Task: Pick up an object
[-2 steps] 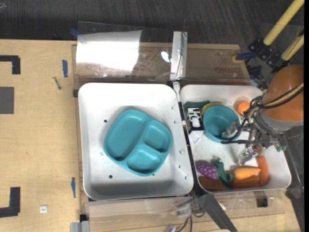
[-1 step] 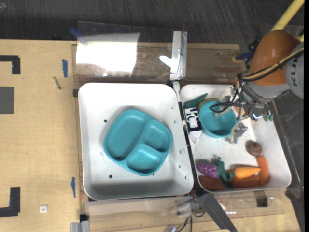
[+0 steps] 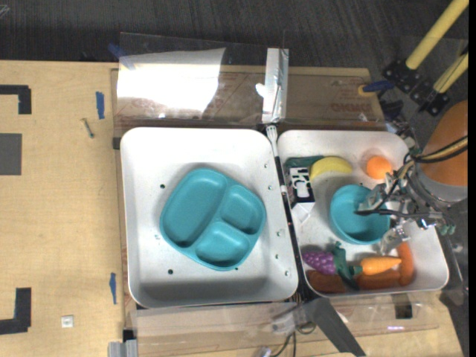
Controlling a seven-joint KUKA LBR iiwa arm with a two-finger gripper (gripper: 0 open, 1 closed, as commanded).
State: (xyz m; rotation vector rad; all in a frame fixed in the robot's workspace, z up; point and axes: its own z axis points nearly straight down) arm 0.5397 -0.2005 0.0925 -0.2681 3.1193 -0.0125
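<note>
**Gripper over teal bowl in right bin, nothing visibly held**

Gripper [image 3: 388, 208] sits low in the right bin [image 3: 439, 274], at the right rim of the teal bowl [image 3: 355, 216]; metal finger parts overlap the bowl's edge, but whether they are released or clenched I cannot tell, too cluttered and blurred; no object visibly between them; orange wrist band [image 3: 454, 151] up and right of the gripper, cables trailing off it

Relative to the gripper:
- teal bowl: immediately left, touching or overlapping in view; upright, opening up
- orange ball [image 3: 378, 167]: just above and slightly left, near the bin's back wall
- yellow rounded item [image 3: 331, 167]: up and left, beyond the bowl's far rim, resting over a dark green piece
- black and white printed item [image 3: 300, 184]: further left, against the bin's left wall
- toy carrot [image 3: 381, 266]: below, lying roughly sideways near the front wall, green top pointing left
- purple grape bunch [image 3: 320, 259]: down and left, beside the carrot's green end
- brown-red item [image 3: 325, 282]: under the grapes at the front wall; cannot tell what it is
- red-orange piece [image 3: 405, 259]: just below, standing at the carrot's right end

Left bin [image 3: 141, 155]: well apart to the left; holds a teal divided plate [image 3: 213, 218] with three compartments, lying flat and rotated
</note>
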